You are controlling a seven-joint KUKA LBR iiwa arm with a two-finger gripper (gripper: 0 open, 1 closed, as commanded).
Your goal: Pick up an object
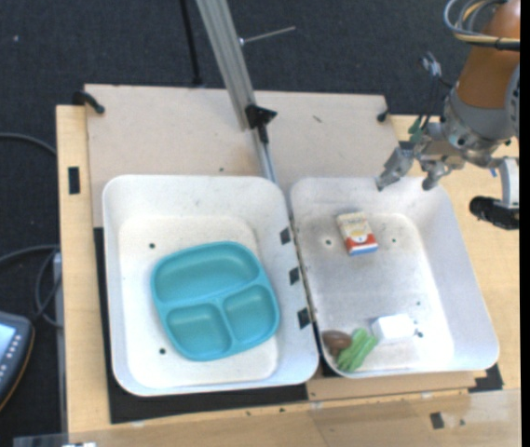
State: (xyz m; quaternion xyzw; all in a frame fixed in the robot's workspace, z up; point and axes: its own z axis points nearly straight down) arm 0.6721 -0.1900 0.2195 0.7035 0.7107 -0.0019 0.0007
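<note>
My claw (412, 169) hovers, fingers apart and holding nothing, over the right bin's (465, 277) far edge. Target: the small box (357, 233) near that edge. Centre above it, then descend vertically.

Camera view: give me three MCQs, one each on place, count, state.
1. Where is the teal tray?
A. left bin
B. right bin
C. on the bench outside the bins

2. How many compartments does the teal tray have?
A. two
B. three
C. five

3. How are the gripper fingers set?
A. closed on the small box
B. closed on the tray
C. open, holding nothing

Key:
1 A, it lies flat on the floor of the left bin.
2 B, one long section and two smaller ones.
3 C, the two fingers stand apart over the right bin rim's far corner, with the small box lying apart on the bin floor.
</note>
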